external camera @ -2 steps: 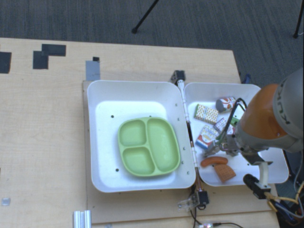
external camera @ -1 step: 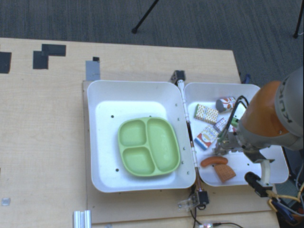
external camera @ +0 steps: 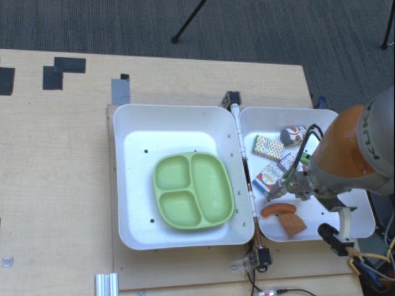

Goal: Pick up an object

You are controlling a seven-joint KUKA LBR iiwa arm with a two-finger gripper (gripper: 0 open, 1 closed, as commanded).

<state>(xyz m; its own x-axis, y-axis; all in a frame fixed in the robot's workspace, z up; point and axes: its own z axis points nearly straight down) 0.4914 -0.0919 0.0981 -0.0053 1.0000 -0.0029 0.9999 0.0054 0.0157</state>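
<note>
Underneath, pale wooden bench (external camera: 55,165) meets dark, perhaps carpeted floor (external camera: 123,17).

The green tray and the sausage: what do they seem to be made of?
Green tray: probably moulded plastic, smooth with a soft sheen, uniform pale green, three rounded compartments. Sausage: likely a plastic or rubber toy, with an even reddish colour; too small to be sure.

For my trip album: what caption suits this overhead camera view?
Robot arm reaching into the right bin of small items, beside a green divided plate in the left bin.
</note>
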